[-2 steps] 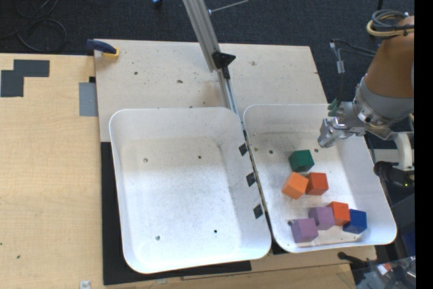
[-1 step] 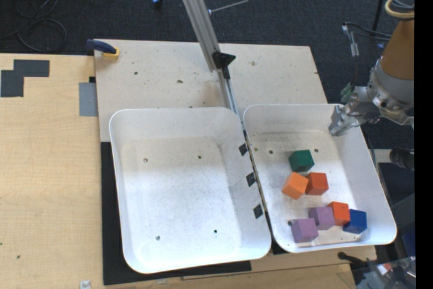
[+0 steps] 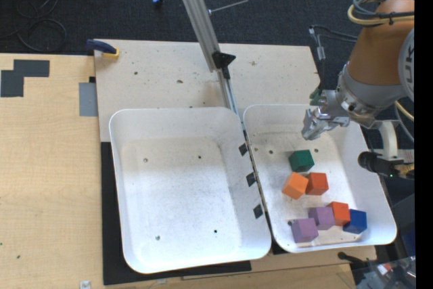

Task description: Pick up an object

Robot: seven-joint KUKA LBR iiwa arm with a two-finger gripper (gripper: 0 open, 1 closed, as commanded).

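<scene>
Nearest, in the right bin [image 3: 379,230]: two purple blocks [image 3: 304,229], a blue block [image 3: 356,220], and a red-orange block [image 3: 340,212]. Farther in, an orange block [image 3: 295,185] touches a red block [image 3: 317,183], with a green block [image 3: 302,160] just beyond. Above the green block hangs the gripper [image 3: 312,128]; its finger state cannot be told. No legible writing.

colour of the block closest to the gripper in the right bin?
Dark green: the green block, just below the gripper in the camera view.
</scene>
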